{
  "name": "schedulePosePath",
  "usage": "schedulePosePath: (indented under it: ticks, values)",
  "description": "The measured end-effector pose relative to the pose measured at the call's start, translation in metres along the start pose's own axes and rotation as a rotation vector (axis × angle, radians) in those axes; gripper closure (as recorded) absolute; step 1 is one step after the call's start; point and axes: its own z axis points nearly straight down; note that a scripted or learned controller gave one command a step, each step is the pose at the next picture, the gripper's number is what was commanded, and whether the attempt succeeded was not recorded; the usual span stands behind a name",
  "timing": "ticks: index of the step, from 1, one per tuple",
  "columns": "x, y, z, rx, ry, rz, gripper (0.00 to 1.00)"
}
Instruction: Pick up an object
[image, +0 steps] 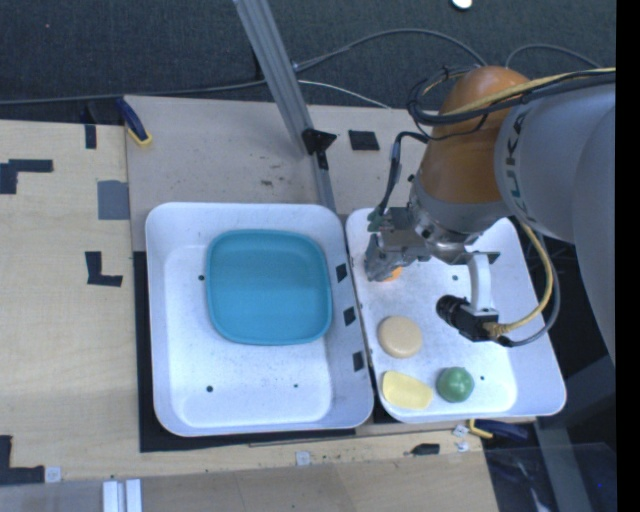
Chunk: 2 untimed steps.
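Over the right bin's (530, 395) far end, the gripper (385, 262) sits low on an orange thing (394, 271); whether its fingers pinch it I cannot tell. Likely the grasp step; next, a lift to test the hold.

The grey arm (560, 160) reaches in from the right, its pincer (383, 262) pointing down.

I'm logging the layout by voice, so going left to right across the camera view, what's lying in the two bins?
Blue plate in the left bin → tan round object → green ball. The yellow piece sits below the tan one, so its place is unclear.
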Motion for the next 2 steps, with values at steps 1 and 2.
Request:
schedulePosePath:
  ticks: [1, 2]
  values:
    - [0.045, -0.025, 0.013, 0.002, -0.001, 0.001, 1.0]
    - [0.096, -0.047, 0.0, 0.001, 0.0, -0.001, 1.0]
